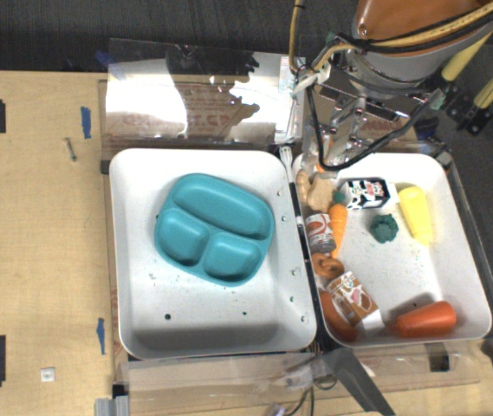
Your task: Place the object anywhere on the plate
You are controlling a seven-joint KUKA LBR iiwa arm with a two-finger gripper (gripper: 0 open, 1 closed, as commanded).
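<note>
Arm comes in from upper right; the hand [343, 146] hangs over the far left corner of the right bin [454, 258]. Metal parts and cables clutter it, so can't tell whether it's wide, narrow or gripping, and nothing is clearly seen held. No single target object is obvious. Candidates all sit in the right bin: a pale lumpy item [319, 193] right under the hand, a carrot [338, 224] just beyond it toward the near side, a black-and-white carton [367, 192] beside the hand, a teal lump [385, 228], a yellow piece [415, 212] further right, a small can [319, 230] by the bin wall, a brown-white packet [350, 300] and a red-orange piece [424, 319] well away at the near edge. The teal divided plate [214, 225] lies in the left bin [142, 302], well to the hand's left, with nothing on it, so placing is judged not done. Risks: items under the hand are packed tight against the dividing wall and touch each other, so a descent likely hits the wall, nudges neighbours or grabs two at once. Round carrot may slip out. Carrying across, the item could clip the two bin rims between and drop short. A release off-centre could land it on the bin floor beside the plate.
</note>
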